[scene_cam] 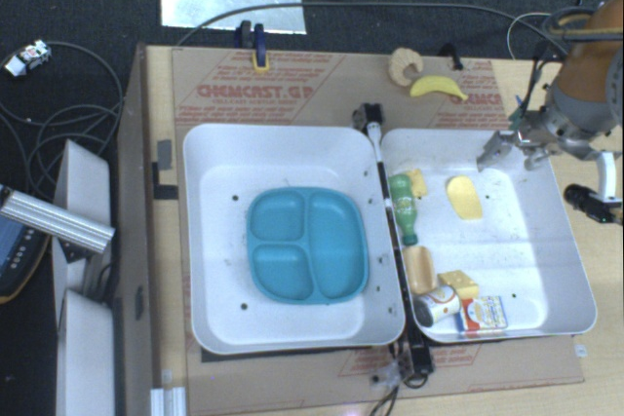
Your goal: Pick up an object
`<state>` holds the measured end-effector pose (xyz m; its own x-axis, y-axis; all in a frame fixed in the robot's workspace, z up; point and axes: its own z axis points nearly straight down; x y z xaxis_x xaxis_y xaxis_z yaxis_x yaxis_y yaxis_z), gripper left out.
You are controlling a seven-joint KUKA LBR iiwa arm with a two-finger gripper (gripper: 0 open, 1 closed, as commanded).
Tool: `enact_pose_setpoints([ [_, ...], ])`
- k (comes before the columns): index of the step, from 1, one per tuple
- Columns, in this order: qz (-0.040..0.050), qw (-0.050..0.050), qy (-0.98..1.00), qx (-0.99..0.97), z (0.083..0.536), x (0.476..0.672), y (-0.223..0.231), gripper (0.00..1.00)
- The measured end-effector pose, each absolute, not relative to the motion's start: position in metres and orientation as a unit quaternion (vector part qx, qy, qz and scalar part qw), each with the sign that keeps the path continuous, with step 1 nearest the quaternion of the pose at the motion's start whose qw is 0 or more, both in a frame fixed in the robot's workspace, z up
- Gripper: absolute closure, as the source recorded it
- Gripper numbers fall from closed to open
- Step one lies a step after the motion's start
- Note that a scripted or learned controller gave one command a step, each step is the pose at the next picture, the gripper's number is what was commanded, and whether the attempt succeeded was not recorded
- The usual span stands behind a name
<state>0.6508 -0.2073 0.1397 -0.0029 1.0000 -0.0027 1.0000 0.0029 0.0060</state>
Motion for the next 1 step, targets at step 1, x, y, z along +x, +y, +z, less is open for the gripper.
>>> enact_pose_setpoints([
  [1, 0.0006, 0.001, 0.708, 0.706, 0.0846, 0.6208, -0.1813, 0.0],
])
